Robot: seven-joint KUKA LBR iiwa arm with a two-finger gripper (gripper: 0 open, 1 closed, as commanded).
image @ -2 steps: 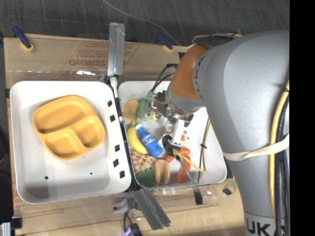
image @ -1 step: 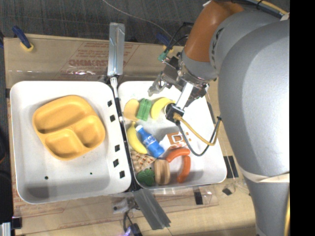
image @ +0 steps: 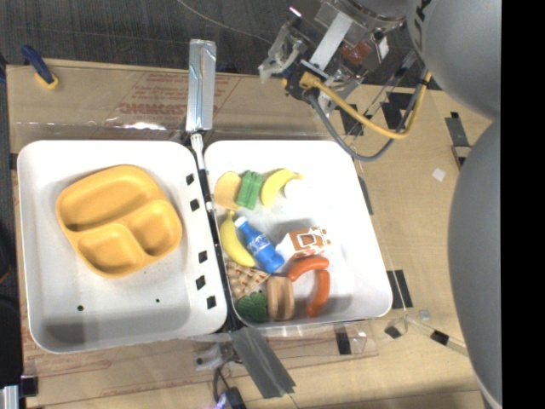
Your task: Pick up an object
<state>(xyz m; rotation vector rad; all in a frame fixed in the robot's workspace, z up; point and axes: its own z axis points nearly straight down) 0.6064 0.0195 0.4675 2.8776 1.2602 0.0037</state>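
- Camera view: your gripper [image: 281, 58] hangs up high, past the far edge of the right bin [image: 362, 254]. It is well apart from the toys. You cannot tell from here if it is wide or narrow. Nothing shows between its tips.
- The things you could pick all sit in the right bin, packed against the wall it shares with the left bin [image: 34, 254].
- The blue bottle [image: 258, 247] lies on top of a banana [image: 232, 241]. If you grab there, you may pinch both or push one away.
- A second banana [image: 277, 184] touches a green toy [image: 249, 188], and that one touches a round yellow piece [image: 226, 189]. They are so close that a tip could land on a neighbour and slip off.
- The red sausage [image: 311, 281] is thin and curved. It could roll out of a squeeze.
- The brown bread roll [image: 279, 297], the waffle [image: 242, 277] and the green broccoli [image: 253, 308] crowd the near corner. The bin wall there could block a tip.
- The little orange and white box [image: 308, 240] has the most room around it, so it looks like your safest try.
- The yellow cable [image: 375, 130] loops below the wrist. If you come down low, it might catch on the bin edge.
- The yellow tray [image: 119, 220] fills the left bin. It is wide and flat, so it would be hard to grip.
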